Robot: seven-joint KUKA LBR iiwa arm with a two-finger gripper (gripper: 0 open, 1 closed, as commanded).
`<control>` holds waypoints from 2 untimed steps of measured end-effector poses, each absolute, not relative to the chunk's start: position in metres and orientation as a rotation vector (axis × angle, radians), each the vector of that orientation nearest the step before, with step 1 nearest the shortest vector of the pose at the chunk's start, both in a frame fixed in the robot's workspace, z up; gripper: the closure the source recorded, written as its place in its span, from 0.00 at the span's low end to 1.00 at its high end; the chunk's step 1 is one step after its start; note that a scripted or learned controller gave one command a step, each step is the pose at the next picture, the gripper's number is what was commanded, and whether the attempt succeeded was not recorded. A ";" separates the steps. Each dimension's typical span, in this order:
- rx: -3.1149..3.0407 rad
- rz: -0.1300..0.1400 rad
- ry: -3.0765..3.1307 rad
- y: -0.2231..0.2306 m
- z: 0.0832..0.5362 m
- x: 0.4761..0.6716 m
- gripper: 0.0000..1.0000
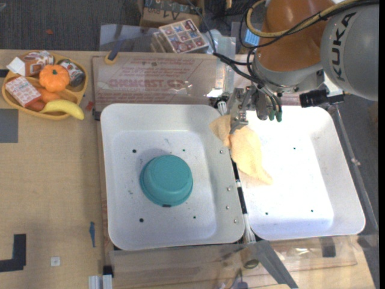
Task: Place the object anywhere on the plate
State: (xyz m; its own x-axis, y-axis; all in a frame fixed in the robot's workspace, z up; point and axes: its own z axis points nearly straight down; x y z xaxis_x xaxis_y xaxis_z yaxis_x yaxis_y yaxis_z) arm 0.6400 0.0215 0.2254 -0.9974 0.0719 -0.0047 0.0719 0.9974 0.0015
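Note:
A teal round plate (166,180) lies in the middle of the left bin (120,131). A pale yellow, soft-looking object (248,154) hangs over the rims where the two bins meet, reaching down and right into the right bin (313,161). My gripper (239,118) is at the object's upper end, and its fingers are shut on the top of the yellow piece. The plate is to the left of the gripper and nearer the front of the bench, well apart from it.
The grey arm with its orange band (295,26) fills the upper right. A yellow dish of toy fruit (45,86) stands at the bench's far left. A pinkish board (156,83) lies behind the left bin.

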 end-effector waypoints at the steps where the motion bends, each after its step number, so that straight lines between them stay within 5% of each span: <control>1: -0.003 0.003 3.134 0.066 0.226 0.640 1.00; 2: -0.004 0.003 3.138 0.111 0.226 0.619 1.00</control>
